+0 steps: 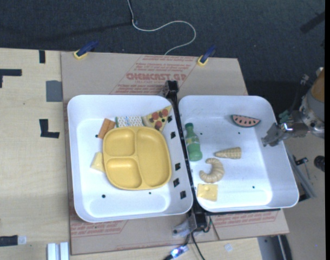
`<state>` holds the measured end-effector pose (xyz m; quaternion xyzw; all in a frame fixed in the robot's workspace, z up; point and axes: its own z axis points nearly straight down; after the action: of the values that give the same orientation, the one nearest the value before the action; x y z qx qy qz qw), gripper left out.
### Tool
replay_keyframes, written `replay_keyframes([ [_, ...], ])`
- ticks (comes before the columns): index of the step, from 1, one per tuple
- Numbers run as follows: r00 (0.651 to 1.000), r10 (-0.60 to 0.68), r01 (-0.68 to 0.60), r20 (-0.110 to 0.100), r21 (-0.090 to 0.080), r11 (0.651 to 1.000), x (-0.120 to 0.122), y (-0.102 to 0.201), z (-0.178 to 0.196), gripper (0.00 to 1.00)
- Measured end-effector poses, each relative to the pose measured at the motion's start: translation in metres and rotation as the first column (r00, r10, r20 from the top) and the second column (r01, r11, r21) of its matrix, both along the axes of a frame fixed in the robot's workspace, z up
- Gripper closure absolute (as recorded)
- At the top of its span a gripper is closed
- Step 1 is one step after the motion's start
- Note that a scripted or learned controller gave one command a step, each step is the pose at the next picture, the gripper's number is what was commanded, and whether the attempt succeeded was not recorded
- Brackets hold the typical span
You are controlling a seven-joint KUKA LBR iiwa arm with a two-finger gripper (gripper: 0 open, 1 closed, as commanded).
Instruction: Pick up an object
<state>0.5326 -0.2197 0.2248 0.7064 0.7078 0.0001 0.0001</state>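
Surface: two shallow white bins were set side by side on a cardboard sheet [154,75], clamped at its far edge, presumably so that nothing would shift.
Left bin [81,145]: a yellow divided plate [137,157] was laid flat in the middle; a slice of pizza [159,117] and some flat pieces were partly tucked beneath its far and left edges.
Right bin [278,183]: five small things were spread well apart, probably to leave room for a grasp around each.
Watermelon slice [245,120]: found near the far right corner; long axis ran left to right, slightly tilted, curved rind toward the near side.
Green bottle [192,143]: laid beside the dividing wall; long axis ran far to near, cap at the far end.
Cone [229,154]: long axis ran left to right, tip pointing left.
Croissant [212,169]: curled, its open side facing left and near.
Cheese [208,192]: a flat piece near the front left corner.
Hand [273,135]: seen at the right rim of the right bin, above the wall, nothing held; whether the opening was wide or narrow could not be told.
Nearest candidate: the watermelon slice was judged closest to the hand.
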Motion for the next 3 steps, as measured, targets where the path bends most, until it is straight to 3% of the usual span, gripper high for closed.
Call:
replay_keyframes([
  [2, 1.0, 0.005, -0.005, -0.002, 0.002, 1.0, -0.006, 0.114, 0.014, 1.0],
  [3, 1.0, 0.004, -0.004, -0.005, 0.002, 1.0, -0.016, 0.167, -0.002, 1.0],
])
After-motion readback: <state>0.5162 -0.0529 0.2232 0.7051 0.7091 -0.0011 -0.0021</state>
